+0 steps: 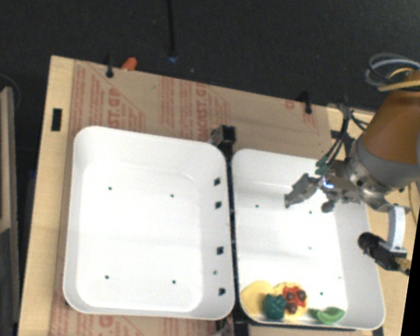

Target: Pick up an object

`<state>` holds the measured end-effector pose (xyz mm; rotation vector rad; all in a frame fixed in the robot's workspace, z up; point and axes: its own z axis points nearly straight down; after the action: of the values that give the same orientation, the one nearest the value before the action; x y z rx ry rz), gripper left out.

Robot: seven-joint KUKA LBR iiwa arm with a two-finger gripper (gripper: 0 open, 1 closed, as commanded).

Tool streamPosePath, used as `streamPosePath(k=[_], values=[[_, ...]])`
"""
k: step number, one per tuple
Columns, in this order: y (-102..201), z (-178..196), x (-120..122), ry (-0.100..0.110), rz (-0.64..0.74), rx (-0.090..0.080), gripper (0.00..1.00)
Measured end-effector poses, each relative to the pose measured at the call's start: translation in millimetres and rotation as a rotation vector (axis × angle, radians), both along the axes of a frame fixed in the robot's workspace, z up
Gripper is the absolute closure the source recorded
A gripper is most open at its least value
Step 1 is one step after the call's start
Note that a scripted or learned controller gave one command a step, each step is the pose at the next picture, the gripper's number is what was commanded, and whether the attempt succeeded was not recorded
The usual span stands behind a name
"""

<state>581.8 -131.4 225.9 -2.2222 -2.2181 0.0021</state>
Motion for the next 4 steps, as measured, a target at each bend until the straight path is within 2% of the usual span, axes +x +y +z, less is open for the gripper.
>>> streamPosePath(k=[1,2,3,4], values=[[-37,-127,-62,0.009,-0.004,0.001,0.00],[-38,-29,-38,-0.012,0.002,-0.003,0.00],[-70,-130,-28,0.005,-0.001,0.001,0.00],[-25,-125,-61,-0.003,0.003,0.000,0.00]])
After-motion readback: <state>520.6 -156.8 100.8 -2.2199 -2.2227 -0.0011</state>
